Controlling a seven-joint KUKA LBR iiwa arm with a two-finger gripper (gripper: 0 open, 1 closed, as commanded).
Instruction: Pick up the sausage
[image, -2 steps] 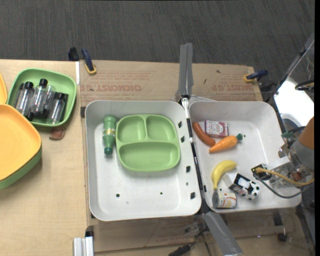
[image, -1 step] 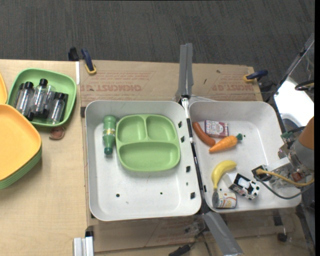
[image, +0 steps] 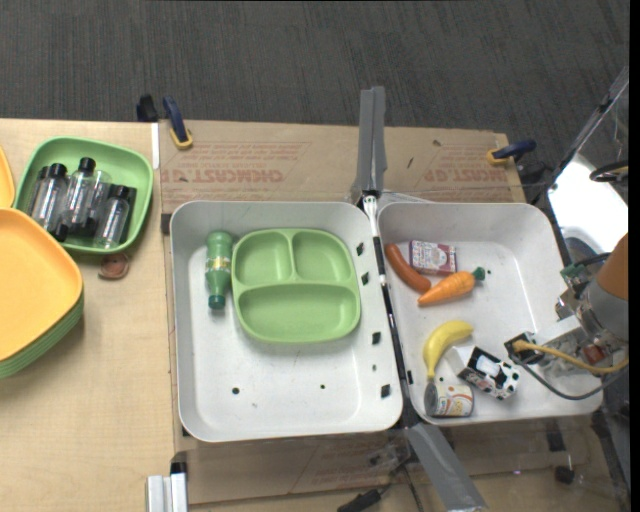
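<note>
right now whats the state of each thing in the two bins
sausage: lying flat in right bin, against the pink box, not gripped
pink box: lying flat
carrot: on its side, touching the sausage's end
banana: lying curved, mid bin
small cup: tipped on its side
green divided plate: right way up in left bin
green bottle: lying beside the plate

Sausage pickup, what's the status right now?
Arm at right bin's right edge, nothing held. Sausage lies in that bin's upper left corner. Red-white packet and carrot crowd it.
</note>
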